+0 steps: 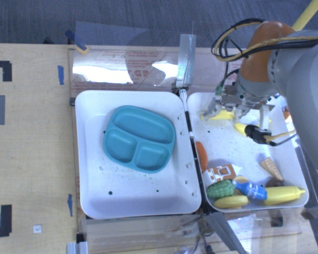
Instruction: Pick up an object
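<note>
My gripper (226, 110) hangs low over the far left part of the right bin (294, 157). It is open, with its fingers spread to either side of a small yellow piece (221, 116) that lies on the bin floor. Nothing is lifted. Nearer the front of this bin lie an orange carrot-like piece (201, 153), a small white and orange box (220, 172), a green lumpy piece (220, 189), a blue piece (253, 190), a long yellow piece (282, 194) and a tan cone (272, 168).
The left bin (90, 184) holds a blue divided plate (139, 138) near its middle. A metal post (186, 62) stands behind the wall between the two bins. The arm covers the far right part of the right bin.
</note>
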Robot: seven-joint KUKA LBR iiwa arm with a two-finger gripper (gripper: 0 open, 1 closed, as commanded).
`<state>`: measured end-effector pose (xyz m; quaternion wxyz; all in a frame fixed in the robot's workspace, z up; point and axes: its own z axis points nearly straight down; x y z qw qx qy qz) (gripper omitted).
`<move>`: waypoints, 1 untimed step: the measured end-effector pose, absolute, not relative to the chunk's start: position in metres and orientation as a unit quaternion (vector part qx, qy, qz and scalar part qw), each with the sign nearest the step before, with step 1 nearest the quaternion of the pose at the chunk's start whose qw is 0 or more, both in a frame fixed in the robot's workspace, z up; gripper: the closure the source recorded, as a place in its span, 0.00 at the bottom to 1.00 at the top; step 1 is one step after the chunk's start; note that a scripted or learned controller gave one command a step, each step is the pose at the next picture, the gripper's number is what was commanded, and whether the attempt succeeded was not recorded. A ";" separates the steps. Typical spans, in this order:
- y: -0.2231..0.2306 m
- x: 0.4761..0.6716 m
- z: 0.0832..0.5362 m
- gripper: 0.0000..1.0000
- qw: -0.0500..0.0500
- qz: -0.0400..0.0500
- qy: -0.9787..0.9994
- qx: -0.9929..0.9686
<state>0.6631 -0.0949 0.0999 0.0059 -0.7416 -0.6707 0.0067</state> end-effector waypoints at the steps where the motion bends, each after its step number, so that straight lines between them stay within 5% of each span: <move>1: -0.173 0.662 0.084 0.00 0.008 0.007 -0.649 -0.761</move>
